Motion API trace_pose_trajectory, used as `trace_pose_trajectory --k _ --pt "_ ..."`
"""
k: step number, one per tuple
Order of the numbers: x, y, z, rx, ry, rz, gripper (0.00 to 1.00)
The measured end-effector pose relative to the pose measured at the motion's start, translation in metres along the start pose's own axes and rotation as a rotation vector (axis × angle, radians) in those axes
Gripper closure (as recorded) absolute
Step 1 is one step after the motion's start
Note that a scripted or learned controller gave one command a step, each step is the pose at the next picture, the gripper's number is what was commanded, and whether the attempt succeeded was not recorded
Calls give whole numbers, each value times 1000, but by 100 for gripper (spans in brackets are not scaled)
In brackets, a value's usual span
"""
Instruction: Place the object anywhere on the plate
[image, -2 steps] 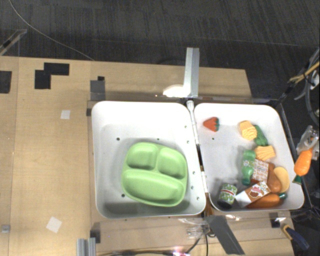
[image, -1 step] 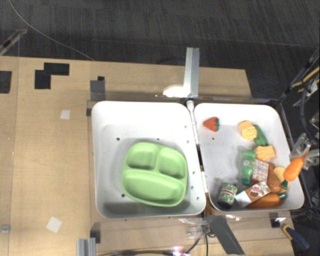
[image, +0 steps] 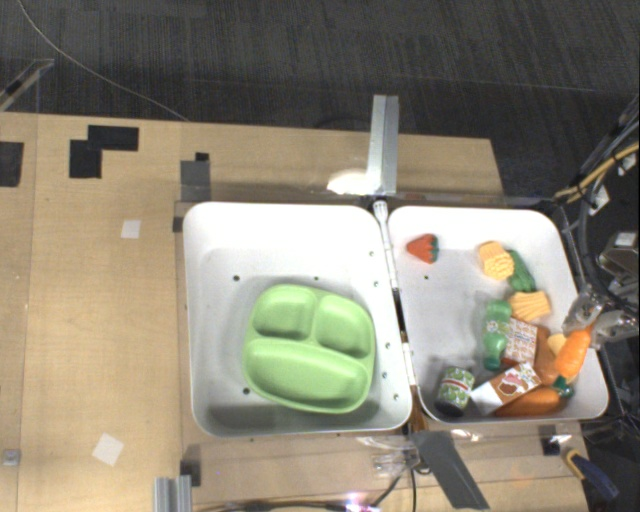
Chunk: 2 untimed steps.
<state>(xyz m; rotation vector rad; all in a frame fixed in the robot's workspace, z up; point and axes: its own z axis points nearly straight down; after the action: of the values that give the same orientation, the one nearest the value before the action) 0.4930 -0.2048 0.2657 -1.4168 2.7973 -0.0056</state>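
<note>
A green plate (image: 308, 347) with three compartments lies in the left white bin (image: 215, 260), with nothing on it. The right white bin (image: 455, 225) holds the toy food: a red strawberry (image: 423, 248), a yellow corn cob (image: 494, 259), a yellow ridged piece (image: 530, 305), a green bottle (image: 496, 332), a small can (image: 455, 386) and an orange carrot (image: 571, 353). My gripper (image: 588, 317) sits at the right rim of that bin, just above the carrot.
A second orange piece (image: 530, 402) and small printed boxes (image: 517, 345) crowd the right bin's front right corner. A metal post (image: 384, 140) stands behind the divider between the bins. Cables (image: 608, 165) hang at the far right.
</note>
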Motion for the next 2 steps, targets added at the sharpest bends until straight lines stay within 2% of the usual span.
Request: trace_pose_trajectory --k 1,2 --pt "2 3 11 3 0 -55 100" --pt "3 2 151 6 -1 -209 100"
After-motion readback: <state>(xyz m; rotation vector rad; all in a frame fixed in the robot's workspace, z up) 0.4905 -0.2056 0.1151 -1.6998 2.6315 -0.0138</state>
